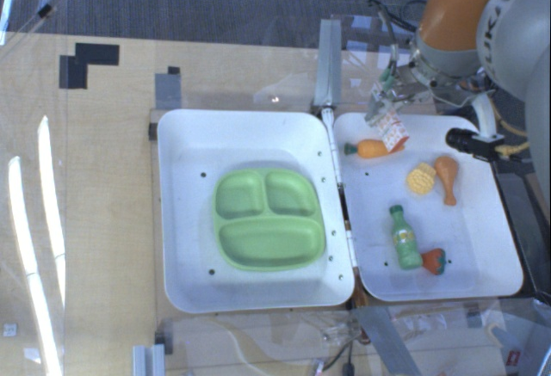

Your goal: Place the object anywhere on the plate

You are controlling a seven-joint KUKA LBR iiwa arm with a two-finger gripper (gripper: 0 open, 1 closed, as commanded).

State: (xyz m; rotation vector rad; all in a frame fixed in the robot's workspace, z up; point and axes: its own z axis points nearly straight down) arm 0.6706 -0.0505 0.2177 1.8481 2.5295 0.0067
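Gripper (pixel 385 107) above the right bin's (pixel 482 280) far edge — grip unreadable from my feed.
I saw the green plate (pixel 267 219) in the left bin (pixel 181 280) — toy carrot (pixel 372 149) lay just below the gripper.

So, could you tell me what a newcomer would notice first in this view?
Probably the bright green divided plate, alone in the left bin. Next, the toy foods scattered in the right bin: a carrot, corn, a drumstick, a green bottle and a strawberry. The gripper hangs over that bin's far left corner, above the carrot.
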